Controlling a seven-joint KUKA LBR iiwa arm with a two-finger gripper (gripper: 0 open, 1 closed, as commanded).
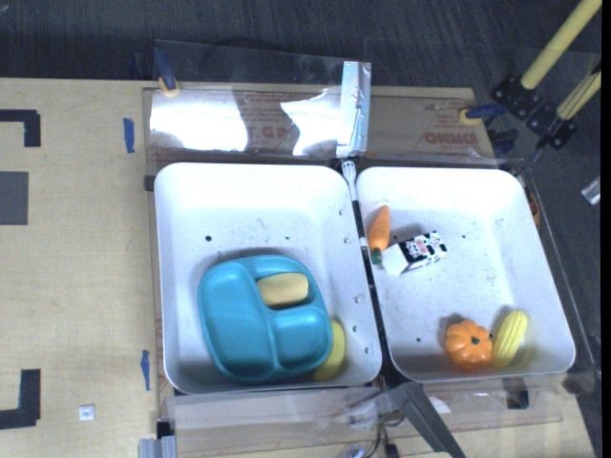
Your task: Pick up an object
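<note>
The camera looks down on two white bins. The left bin [239, 198] fills the middle of the frame. In its lower part lies a blue tray [239, 337] with a few sections. A yellow block [284, 289] sits in the tray's upper right section. A round yellow toy [335, 347] peeks out at the tray's lower right edge, touching it and close to the bin wall.

The right bin [458, 184] holds four small toys. An orange carrot [380, 225] lies along the bin's left wall, in the upper part. Just beside it, to the right, is a black-and-white toy [421, 249]. It may be a little cow, but it is too small to be sure. In the lower right of the bin an orange pumpkin [468, 343] and a yellow corn cob [510, 335] sit touching each other.

I cannot tell how wide the claw is open or if it has hold of anything. All the toys lie down in the bins, so I think the pick has not happened yet.

To do this step well, I would go for the black-and-white toy. It has bare floor on its right and lower sides, so the claw has room there. The carrot hugs the wall, and the pumpkin and corn crowd each other, so those look harder. Come straight down over the middle of the toy, close gently, then lift slowly.
</note>
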